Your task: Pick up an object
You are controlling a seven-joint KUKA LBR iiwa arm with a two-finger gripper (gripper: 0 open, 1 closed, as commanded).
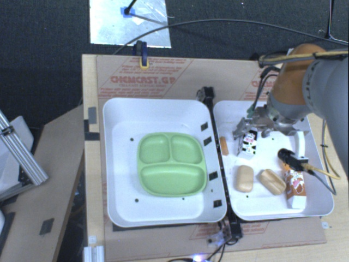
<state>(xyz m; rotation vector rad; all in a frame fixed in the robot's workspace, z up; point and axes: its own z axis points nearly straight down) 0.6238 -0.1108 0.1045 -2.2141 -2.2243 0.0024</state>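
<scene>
surface: tan bench board [163,72] on dark carpet [43,37]; foil sheet [128,15] upper centre | left bin [117,119]: green divided plate [172,164] | right bin [322,201]: gripper [250,131] over black-and-white carton [248,144], jaws' state cannot be told; two tan blocks [244,178] lower right

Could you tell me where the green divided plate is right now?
The green divided plate lies flat in the middle of the left bin, across the divider from the gripper and small items in the right bin.

A single fixed camera is looking down at a slant from above the bench [90,146], framing both white bins [117,113] at mid-frame from moderate height.
</scene>
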